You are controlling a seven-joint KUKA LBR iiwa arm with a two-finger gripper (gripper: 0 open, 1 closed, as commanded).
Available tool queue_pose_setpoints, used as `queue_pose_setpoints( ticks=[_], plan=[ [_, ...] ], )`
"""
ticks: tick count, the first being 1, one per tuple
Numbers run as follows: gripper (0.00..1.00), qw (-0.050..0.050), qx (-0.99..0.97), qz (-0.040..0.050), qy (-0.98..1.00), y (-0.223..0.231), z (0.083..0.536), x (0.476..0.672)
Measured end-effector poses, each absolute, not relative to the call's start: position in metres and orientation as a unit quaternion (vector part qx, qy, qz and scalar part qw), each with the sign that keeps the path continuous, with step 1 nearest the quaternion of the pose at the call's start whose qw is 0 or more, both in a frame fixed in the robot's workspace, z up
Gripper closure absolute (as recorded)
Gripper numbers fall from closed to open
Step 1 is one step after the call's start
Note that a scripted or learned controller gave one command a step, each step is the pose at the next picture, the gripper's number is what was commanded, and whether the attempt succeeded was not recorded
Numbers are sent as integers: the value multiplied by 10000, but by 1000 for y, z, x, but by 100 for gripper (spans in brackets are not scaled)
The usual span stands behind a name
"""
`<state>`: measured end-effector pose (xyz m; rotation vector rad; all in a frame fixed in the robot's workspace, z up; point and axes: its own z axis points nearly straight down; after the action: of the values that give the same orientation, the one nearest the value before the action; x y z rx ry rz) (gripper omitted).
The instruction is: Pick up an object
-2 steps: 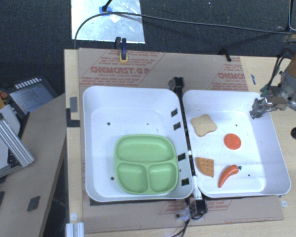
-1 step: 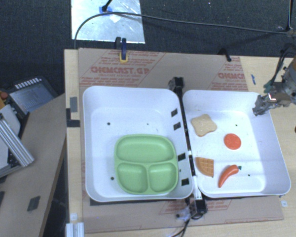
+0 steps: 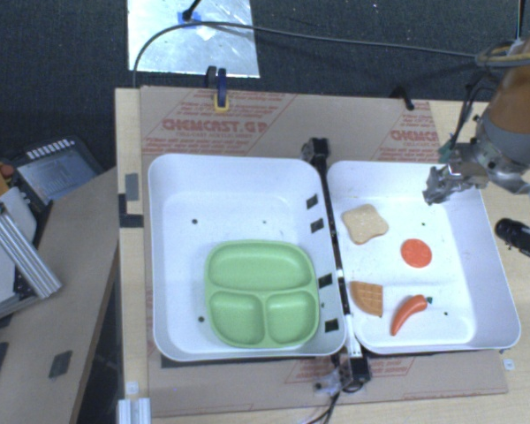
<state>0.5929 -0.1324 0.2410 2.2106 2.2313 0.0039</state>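
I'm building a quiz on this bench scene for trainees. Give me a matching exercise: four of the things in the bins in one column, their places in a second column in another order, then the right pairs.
Things:
1. green divided tray
2. toast slice
3. orange-red round slice
4. chili pepper

Places:
A. right bin, near its front edge
B. left bin, front part
C. right bin, about the middle
D. right bin, close to the divider, behind the waffle piece

Pairs: 1-B, 2-D, 3-C, 4-A

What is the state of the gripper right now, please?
Gripper: above the far right corner of the right bin, nothing seen between its fingers; open or shut cannot be told.
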Motion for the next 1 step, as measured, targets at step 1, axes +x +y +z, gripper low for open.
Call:
queue_pose_setpoints(
  ticks=[1],
  plan=[
    [100, 0, 7035, 16, 7107, -75, 248, 589]
  ],
)
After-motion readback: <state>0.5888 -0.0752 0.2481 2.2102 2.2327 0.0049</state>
